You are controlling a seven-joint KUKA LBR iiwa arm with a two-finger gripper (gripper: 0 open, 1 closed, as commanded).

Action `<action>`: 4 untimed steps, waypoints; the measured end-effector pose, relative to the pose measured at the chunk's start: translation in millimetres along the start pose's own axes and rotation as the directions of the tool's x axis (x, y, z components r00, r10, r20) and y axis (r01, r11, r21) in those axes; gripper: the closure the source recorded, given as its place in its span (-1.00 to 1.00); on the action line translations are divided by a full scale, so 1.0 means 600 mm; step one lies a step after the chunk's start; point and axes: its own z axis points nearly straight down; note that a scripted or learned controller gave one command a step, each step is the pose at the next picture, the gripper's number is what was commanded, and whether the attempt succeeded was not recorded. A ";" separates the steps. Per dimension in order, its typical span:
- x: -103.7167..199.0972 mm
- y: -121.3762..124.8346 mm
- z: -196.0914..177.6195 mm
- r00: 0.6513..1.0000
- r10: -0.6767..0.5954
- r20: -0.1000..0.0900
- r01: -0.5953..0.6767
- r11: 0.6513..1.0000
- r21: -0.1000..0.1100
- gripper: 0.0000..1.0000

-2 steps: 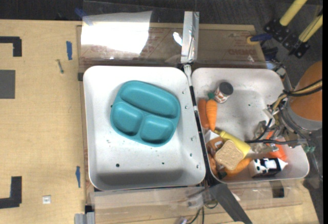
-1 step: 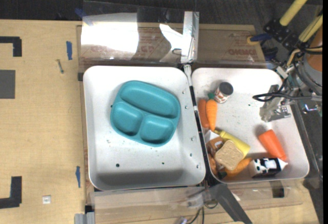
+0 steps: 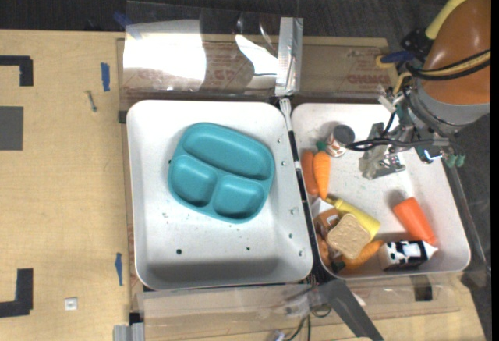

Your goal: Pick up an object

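toys sit at the near end of the right bin [image 3: 460,242]: a cow [image 3: 405,251], bread [image 3: 348,236], two carrots [image 3: 413,218]. my pincer [image 3: 382,162] hangs over that bin's far half, nothing in it; i can't tell how wide. a teal tray [image 3: 221,171] lies in the left bin [image 3: 148,175].

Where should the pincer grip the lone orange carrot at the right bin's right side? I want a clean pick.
Grip the carrot across its middle, coming straight down. It lies flat and slanted, clear of the pile, so close across its narrow width, not along its length.
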 end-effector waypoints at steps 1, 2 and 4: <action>0.001 -0.002 -0.001 1.000 0.002 0.000 -0.002 1.000 0.001 -1.00; 0.010 -0.032 0.233 0.993 -0.120 0.007 0.120 0.993 0.007 -1.00; 0.096 -0.003 0.232 0.994 0.109 0.011 -0.109 0.994 0.020 -1.00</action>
